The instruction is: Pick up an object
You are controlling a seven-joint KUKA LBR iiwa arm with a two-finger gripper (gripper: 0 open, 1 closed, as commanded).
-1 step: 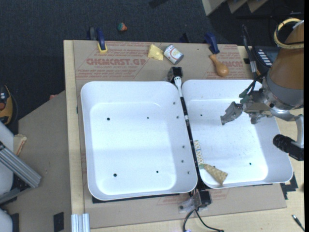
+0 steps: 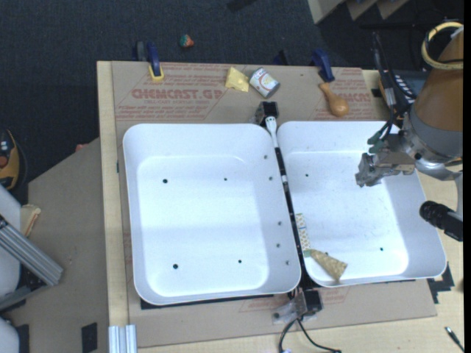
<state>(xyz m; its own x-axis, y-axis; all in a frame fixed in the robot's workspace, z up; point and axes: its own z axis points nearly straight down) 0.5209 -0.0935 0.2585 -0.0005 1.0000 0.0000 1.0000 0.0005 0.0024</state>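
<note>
In the right shallow white bin (image 2: 383,134), I saw a crumpled tan scrap (image 2: 328,264) at its near-left corner; grey two-finger gripper (image 2: 366,176) hovered well apart, its opening unreadable.

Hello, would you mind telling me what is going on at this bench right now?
A KUKA arm reaches in from the right, and its gripper hangs over the upper right part of the right bin. Nothing shows between its fingers, so no object has been picked up yet. A small tan piece lies near that bin's lower left corner, well apart from the gripper. Beyond the bins, on the board, sit a yellow scrap, a small white box and a tan wooden piece.
</note>
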